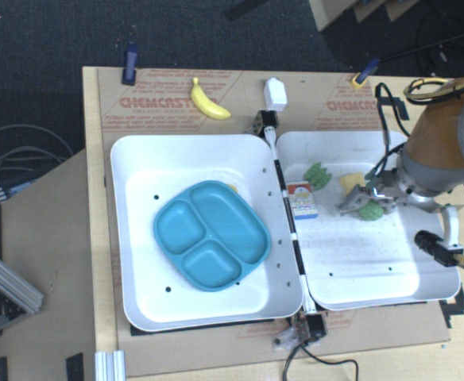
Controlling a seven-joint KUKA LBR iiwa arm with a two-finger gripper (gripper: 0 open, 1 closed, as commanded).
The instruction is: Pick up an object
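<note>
The tool point(369, 199) sits low in the right bin point(359, 288), fingers closed around a small green object point(370, 211) — apparently the pick in progress. A yellow piece point(351, 182) lies just beside it; the blue tray point(210, 234) fills the left bin point(137, 181).

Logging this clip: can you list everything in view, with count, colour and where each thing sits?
bins: 2, white, side by side on the bench
divided plate: 1, blue, in the left bin
banana: 1, yellow, on the cardboard behind the left bin
small carton: 1, red and white, right bin, by the divider
leafy green item: 1, green, right bin, far side
yellow item: 1, yellow, right bin, next to the gripper
green item: 1, green, right bin, at the gripper tips
clips: 2, blue, far bench edge
gripper: 1, grey metal, low over the right bin
arm: 1, grey with orange band, from the right
</note>
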